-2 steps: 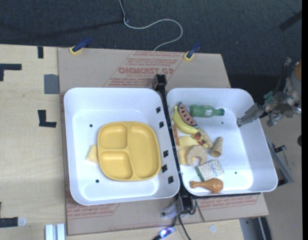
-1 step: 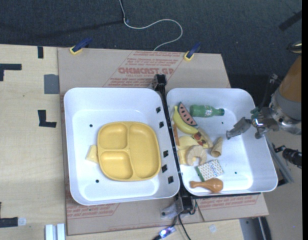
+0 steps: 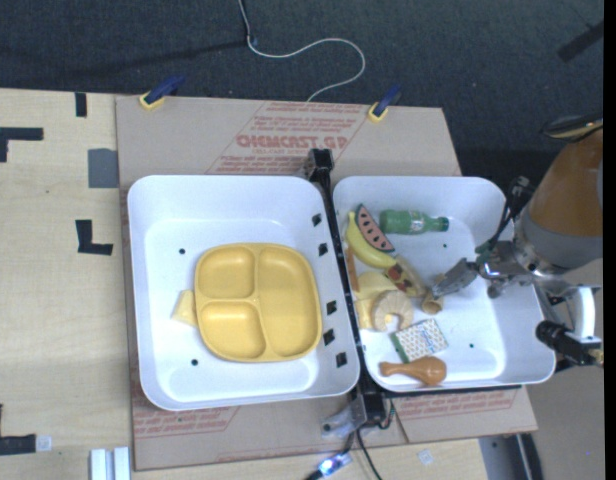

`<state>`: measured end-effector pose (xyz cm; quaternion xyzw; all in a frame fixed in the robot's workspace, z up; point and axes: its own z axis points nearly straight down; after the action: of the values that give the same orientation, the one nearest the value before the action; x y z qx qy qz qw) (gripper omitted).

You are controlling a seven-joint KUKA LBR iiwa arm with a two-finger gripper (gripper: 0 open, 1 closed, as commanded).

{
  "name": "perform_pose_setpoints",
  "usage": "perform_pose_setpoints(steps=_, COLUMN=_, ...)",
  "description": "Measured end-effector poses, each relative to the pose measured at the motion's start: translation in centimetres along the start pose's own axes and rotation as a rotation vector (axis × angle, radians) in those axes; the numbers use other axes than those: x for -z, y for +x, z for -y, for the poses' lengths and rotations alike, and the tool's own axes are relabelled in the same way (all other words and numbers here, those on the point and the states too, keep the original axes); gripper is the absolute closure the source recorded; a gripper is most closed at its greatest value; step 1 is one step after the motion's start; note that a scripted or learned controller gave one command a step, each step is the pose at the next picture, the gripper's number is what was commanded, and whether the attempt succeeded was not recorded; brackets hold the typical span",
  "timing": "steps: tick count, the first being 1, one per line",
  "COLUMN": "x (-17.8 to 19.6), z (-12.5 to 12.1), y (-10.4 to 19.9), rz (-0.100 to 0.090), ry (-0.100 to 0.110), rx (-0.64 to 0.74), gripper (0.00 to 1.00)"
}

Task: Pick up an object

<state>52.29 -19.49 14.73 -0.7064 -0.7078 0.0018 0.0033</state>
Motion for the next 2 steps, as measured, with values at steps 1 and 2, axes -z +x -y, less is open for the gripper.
perform_pose_setpoints(steps=1, x=-4.7, z=-0.4, y=-0.5, rz=0.001, ry=-0.002, rx=0.0, gripper=0.0)
perform_pose_setpoints(steps=2, x=-6.3, z=-0.4, y=-0.4, rz=0.003, ry=-0.005, rx=0.0, gripper=0.0)
